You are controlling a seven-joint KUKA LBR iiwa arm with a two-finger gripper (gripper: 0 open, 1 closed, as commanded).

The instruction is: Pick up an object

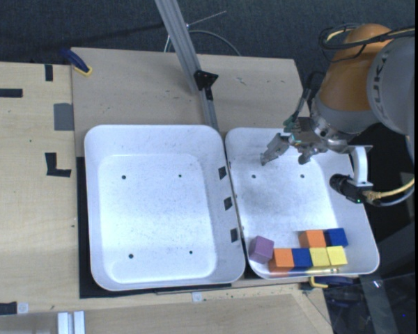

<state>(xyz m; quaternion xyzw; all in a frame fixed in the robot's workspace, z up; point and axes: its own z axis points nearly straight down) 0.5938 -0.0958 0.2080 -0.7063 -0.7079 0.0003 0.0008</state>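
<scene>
Gripper (287,153): hung over the right bin's (279,193) 12 o'clock end, fingers spread apart, nothing between them.
Blocks: purple block (262,248), orange, blue and yellow cubes (313,250) packed at the bin's 6 o'clock wall.
Risk: tight packing likely left no finger room; the wall could block descent.

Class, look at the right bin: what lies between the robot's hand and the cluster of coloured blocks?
Nothing. In the camera view, bare white bin floor separates the hand, at the bin's far end, from the blocks along its near edge.
</scene>
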